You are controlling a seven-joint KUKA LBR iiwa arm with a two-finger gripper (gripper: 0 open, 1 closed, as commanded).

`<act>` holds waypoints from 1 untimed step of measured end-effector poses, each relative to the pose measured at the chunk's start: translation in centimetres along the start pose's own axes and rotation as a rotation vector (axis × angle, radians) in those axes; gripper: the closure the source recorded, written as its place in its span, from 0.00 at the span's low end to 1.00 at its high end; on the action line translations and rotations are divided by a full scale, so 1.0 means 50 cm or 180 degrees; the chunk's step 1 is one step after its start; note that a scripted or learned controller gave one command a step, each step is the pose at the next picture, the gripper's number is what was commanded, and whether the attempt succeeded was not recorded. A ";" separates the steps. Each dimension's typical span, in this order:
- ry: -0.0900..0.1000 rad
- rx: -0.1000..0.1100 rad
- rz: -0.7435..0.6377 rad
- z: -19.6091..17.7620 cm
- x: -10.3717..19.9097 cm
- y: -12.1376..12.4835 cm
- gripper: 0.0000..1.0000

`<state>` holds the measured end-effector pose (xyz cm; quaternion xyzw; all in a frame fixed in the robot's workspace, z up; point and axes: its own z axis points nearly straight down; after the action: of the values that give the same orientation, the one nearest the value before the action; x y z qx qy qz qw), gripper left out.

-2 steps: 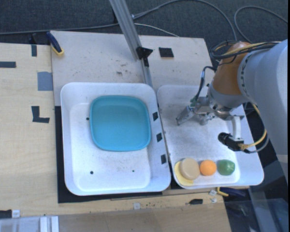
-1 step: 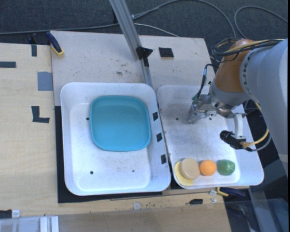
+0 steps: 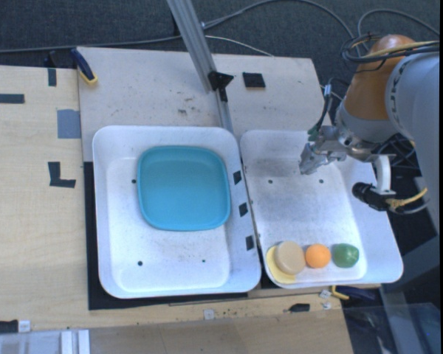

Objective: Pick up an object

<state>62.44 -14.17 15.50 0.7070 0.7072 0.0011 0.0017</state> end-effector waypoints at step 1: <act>0.0001 0.0004 0.0000 -0.085 -0.002 -0.005 1.00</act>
<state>62.18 -14.27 19.73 0.7069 0.7073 0.0007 0.0010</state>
